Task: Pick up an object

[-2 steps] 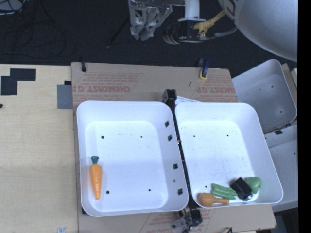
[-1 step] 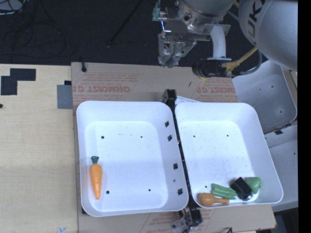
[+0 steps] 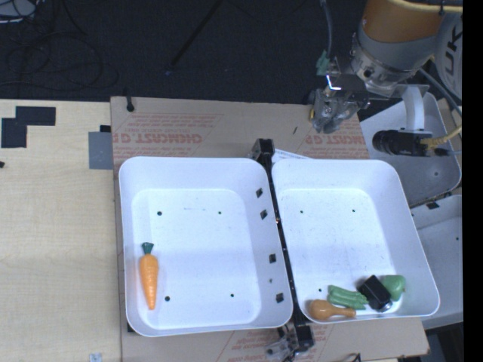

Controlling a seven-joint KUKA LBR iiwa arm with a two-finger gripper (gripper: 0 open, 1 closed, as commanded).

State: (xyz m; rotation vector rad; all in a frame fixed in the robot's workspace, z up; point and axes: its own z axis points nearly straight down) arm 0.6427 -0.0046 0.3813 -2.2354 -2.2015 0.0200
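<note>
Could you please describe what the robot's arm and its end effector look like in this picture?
The arm has a broad orange band above a grey wrist. Below it sits a small, dark metallic end effector with a bright glint on it, and a thin cable runs down to it.

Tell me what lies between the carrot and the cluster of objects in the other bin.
In the camera view, bare white floor of both bins and the black divider separate the carrot from the cluster.

Bright even light, soft shadows, slightly blurred.
</note>
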